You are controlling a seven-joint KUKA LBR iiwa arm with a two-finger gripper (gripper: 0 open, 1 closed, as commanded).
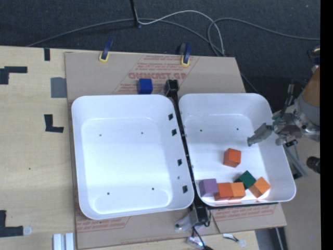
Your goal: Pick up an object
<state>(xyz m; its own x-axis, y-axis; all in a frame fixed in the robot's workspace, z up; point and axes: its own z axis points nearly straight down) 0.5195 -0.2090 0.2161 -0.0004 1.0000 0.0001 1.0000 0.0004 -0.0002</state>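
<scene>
Camera view: grey tool (261, 134) over the right white plastic bin (218, 105).
Whether it is open or closed cannot be told. A lone orange wooden cube (232, 157) lies near the bin's middle; purple (208, 186), orange (230, 190) and green blocks (245, 179) cluster along its front wall.

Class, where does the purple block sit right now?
The purple block lies in the right bin, at its near-left corner by the divider, touching the left end of a row of orange blocks.
</scene>
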